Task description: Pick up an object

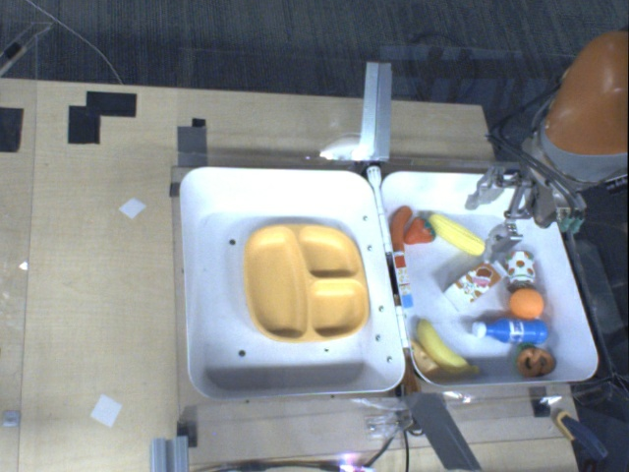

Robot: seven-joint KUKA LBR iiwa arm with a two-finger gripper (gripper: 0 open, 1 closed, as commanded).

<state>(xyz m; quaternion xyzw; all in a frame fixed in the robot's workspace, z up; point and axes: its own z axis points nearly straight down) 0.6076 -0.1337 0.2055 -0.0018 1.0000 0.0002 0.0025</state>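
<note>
My gripper [505,236] hangs over the back of the right bin [580,293], below the grey wrist and its orange band. Just left of it lies a yellow corn-like piece [457,233], and a small patterned cup [519,265] sits right under it. A white patterned carton [474,283] lies in front of it. Nothing shows in the gripper's grasp. Further forward lie an orange ball [527,304], a blue bottle [511,331], a banana [437,346] and a brown round item [536,362]. A red piece [413,228] rests by the bin's left wall.
The left bin [211,264] holds a yellow divided tray [305,281]. A metal post [377,111] stands behind the wall shared by the two bins. Bare wooden bench stretches to the left.
</note>
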